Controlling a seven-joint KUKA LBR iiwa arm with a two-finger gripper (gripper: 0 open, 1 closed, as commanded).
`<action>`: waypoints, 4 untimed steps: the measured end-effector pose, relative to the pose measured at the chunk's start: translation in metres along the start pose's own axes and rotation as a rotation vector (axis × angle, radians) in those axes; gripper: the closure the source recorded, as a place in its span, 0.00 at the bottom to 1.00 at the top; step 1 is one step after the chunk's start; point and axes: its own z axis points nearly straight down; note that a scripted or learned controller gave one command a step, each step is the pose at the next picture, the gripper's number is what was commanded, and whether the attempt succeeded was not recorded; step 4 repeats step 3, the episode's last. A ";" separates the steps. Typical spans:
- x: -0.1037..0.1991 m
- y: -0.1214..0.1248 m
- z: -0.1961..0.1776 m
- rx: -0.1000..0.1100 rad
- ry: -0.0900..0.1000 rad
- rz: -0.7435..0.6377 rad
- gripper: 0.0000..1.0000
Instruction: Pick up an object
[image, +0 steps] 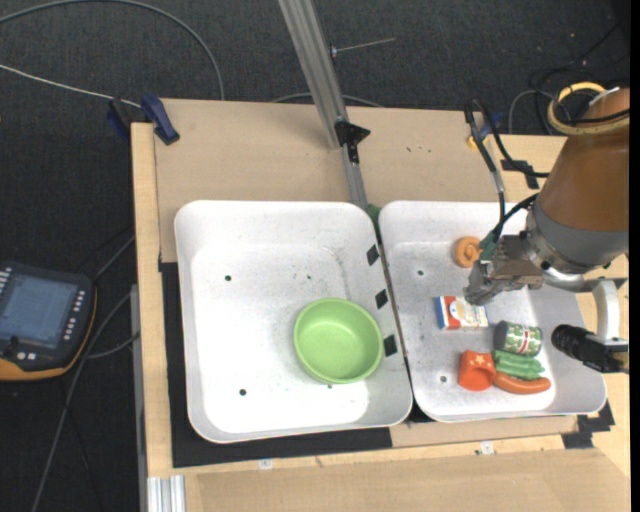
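My gripper (478, 291) hangs over the right bin (420, 340), just above and to the right of a small white, red and blue carton (459, 314). An orange round object (466, 250) lies toward the back of that bin, left of the wrist. In the front right part sit a green can (518, 339), an orange-red cup-like item (477, 371) and a red and green pepper-like piece (520, 378). A light green bowl (337, 341) rests in the left bin (250, 300). Nothing is visible between the fingers.
A grey metal pole (325, 80) slants over the bench behind the bins. Cables (500, 170) run near the right bin's back corner. A handheld pendant (40, 318) lies on the floor at far left. The bins sit side by side on a wooden bench (250, 150).
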 end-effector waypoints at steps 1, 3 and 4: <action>0.051 0.002 -0.009 -0.002 0.000 -0.001 1.00; 0.164 0.005 -0.011 0.000 0.000 -0.001 1.00; 0.164 0.005 -0.011 0.000 0.000 -0.001 1.00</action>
